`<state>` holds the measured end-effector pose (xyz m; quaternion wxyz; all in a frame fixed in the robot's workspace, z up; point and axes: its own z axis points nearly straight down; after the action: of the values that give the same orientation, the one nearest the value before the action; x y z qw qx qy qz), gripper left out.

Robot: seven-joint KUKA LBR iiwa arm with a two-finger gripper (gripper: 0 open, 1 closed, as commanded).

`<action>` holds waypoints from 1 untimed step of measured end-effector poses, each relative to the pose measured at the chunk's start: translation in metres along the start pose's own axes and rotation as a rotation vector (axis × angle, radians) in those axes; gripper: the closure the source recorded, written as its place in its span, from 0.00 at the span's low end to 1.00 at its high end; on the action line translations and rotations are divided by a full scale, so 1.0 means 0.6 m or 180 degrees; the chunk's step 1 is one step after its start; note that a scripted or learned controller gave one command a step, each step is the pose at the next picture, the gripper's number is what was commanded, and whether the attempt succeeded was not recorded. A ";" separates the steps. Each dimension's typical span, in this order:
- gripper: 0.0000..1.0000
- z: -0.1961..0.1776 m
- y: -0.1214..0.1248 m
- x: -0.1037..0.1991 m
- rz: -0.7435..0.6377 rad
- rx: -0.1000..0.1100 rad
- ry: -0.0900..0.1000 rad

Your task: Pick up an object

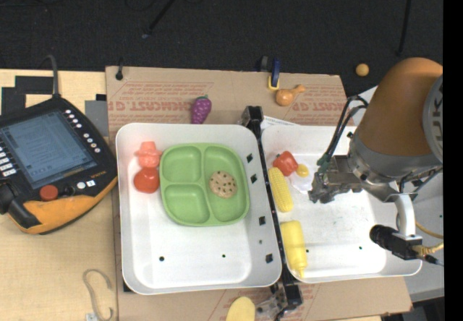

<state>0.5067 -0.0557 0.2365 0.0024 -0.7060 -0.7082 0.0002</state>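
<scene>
Yellow block (294,246) at rim; gripper (323,186) mid-bin.

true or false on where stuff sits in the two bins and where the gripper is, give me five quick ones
1. The green divided plate lies in the left bin. True.
2. The cookie rests in the right bin. False: it sits in a compartment of the green plate, in the left bin.
3. The corn cob lies in the right bin near the divider. True.
4. The gripper hangs over the left bin. False: it is over the right bin.
5. The purple grapes lie inside the left bin. False: they sit on the cardboard behind it.
</scene>
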 end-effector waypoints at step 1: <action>1.00 0.032 -0.011 0.004 0.0006 0.0005 -0.0007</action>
<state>0.4998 -0.0535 0.2171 0.0022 -0.7067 -0.7075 0.0015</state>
